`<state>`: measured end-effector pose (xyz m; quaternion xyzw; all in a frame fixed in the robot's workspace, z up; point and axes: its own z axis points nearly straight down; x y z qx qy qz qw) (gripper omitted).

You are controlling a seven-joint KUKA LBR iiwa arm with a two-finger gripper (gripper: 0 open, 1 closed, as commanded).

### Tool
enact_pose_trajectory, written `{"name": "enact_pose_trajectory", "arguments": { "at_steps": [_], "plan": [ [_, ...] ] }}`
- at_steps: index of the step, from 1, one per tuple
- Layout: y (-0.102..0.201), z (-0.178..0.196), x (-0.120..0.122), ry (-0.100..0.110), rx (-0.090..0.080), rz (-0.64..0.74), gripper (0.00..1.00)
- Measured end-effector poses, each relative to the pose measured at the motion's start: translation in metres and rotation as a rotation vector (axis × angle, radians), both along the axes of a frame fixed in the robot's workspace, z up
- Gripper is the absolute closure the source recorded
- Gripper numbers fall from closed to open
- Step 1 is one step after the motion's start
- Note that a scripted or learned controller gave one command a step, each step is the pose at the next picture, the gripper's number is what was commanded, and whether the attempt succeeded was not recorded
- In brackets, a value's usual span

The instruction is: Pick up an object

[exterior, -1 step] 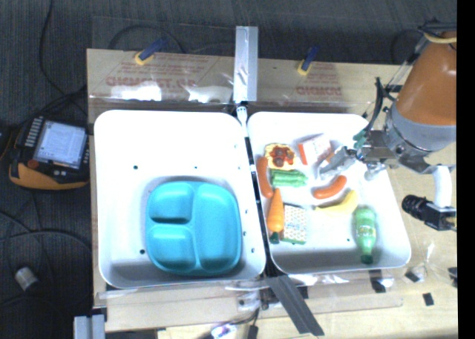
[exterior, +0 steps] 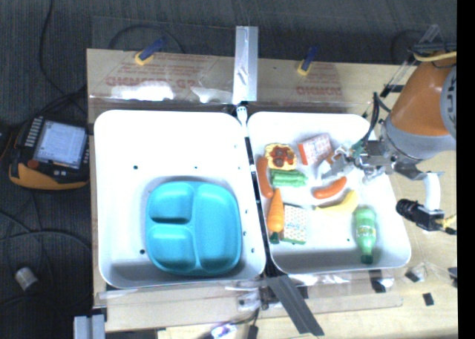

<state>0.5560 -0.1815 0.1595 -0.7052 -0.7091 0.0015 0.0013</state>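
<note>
The right bin point(exterior: 386, 252) holds several toy foods: a pizza slice point(exterior: 280, 154), a red and white packet point(exterior: 315, 148), a green cucumber point(exterior: 288, 178), an orange carrot point(exterior: 275, 211), a patterned white box point(exterior: 295, 224), a red sausage point(exterior: 329, 189), a yellow banana point(exterior: 338, 201) and a green bottle point(exterior: 364, 232). My gripper point(exterior: 355, 157) hangs low over the bin's right side. It is just up and to the right of the sausage, beside the packet. I see nothing held in it.
The left bin point(exterior: 119, 145) holds a blue divided plate point(exterior: 194, 228). A ridge point(exterior: 252, 182) separates the two bins. The grey and orange arm point(exterior: 419, 119) covers the right bin's far right rim. A handheld device point(exterior: 56, 148) lies off the bench at left.
</note>
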Motion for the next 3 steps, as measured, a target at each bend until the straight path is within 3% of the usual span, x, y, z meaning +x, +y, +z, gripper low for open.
{"name": "enact_pose_trajectory", "arguments": {
  "at_steps": [1,2,3],
  "plan": [
    [0.053,0.036,0.042,-0.002,0.000,-0.017,0.00],
    [-0.017,-0.063,0.041,-0.010,-0.001,-0.115,0.00],
    [-0.014,-0.057,0.039,0.001,0.006,-0.112,1.00]
  ]
}}
